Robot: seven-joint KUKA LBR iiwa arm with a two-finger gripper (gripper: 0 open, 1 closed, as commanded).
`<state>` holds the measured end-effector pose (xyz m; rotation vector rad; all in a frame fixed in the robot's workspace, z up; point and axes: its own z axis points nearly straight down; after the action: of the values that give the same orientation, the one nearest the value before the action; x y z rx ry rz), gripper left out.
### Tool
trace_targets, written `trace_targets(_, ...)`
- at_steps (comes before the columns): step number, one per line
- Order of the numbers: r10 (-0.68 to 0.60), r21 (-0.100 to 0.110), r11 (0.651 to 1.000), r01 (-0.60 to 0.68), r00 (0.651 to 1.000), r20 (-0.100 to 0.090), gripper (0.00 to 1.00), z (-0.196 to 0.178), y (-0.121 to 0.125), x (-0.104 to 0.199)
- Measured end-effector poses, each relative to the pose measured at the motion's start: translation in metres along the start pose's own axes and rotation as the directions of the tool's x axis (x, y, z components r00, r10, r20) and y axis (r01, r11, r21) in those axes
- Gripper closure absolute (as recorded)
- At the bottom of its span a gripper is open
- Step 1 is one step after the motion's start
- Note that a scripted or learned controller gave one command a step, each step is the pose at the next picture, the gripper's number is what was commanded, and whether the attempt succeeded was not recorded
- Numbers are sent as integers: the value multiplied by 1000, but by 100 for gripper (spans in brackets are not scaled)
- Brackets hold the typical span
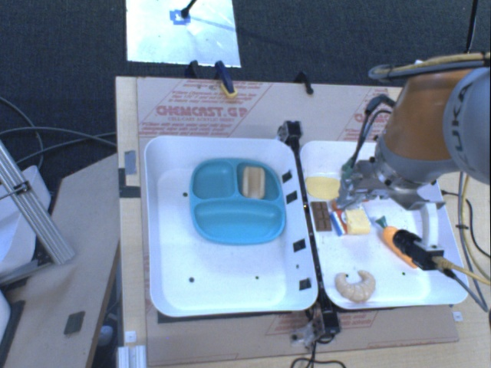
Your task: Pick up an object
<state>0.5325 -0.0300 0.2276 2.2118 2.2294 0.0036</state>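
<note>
The pale wooden worktop (130, 267) carries a brown sheet (199, 110) with red print, laid flat over most of it. Two shallow white bins sit side by side on the sheet, touching: the left bin (165, 236) and the right bin (399, 286). A blue-and-yellow clamp (225, 79) grips the sheet's far edge.

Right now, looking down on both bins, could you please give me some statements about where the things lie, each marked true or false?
1. The blue plate lies in the left bin. True.
2. The croissant sits on the blue plate. False: it lies in the right bin.
3. A tan bread piece rests in a small compartment of the blue plate. True.
4. The yellow slice lies in the left bin. False: it lies in the right bin, close to the divide between the bins.
</note>
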Motion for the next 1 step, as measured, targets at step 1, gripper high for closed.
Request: trace_targets(1,2,2,1000,-2,1000,1,100,11,2,8)
